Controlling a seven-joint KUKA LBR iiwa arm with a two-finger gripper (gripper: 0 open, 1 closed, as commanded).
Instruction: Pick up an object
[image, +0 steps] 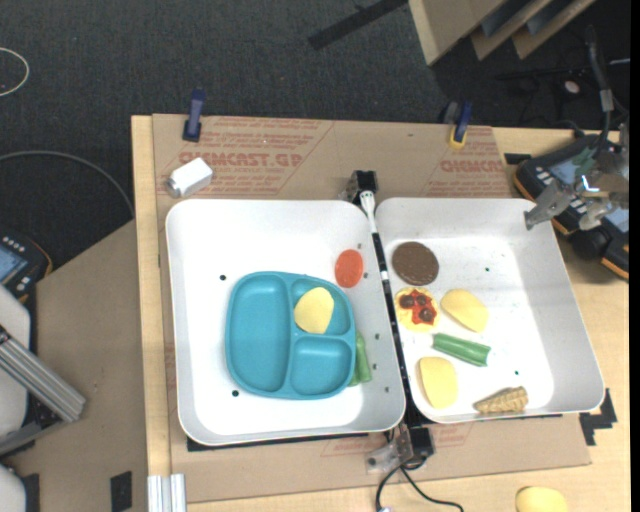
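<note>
The gripper sits at the far right, low over the right bin's upper right corner, metal parts angled leftward. The rest of the arm runs off the right edge, too cluttered to read.

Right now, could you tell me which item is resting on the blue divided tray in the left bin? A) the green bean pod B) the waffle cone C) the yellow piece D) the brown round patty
C: a yellow piece lies on the blue divided tray in the left bin, while the other three sit in the right bin.
</note>
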